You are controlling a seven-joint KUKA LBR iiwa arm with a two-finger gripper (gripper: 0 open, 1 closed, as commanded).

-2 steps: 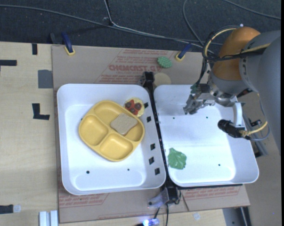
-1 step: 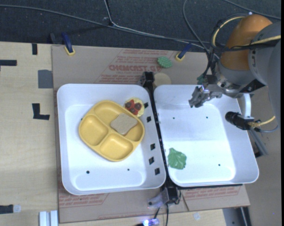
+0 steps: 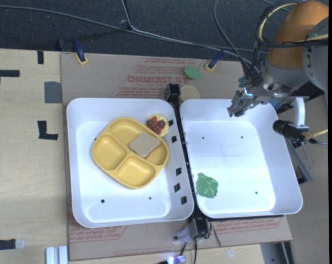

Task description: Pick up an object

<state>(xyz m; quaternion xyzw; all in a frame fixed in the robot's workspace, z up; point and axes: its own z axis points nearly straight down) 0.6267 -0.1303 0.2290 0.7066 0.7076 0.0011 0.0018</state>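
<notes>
Take the right bin as your landmark. The tool sits over its far rim, near the far left part of that bin, hanging from the grey arm with the orange band that enters from the right. You cannot tell from this angle how its gripping parts stand; they read only as a small dark cluster, and nothing is visibly caught in them. Inside the right bin, near its near left corner, lies a green leafy object, flat on the white floor and well apart from the tool. Just left of the right bin sits the left bin, touching it along a dark central divider. In the left bin you see a yellow compartment plate, tilted at a diagonal, with a tan slab like a slice of bread lying across its compartments. At the plate's far right edge rests a small red and dark item. Beyond the right bin's far left corner, on the counter, lies a small green ridged piece.
</notes>
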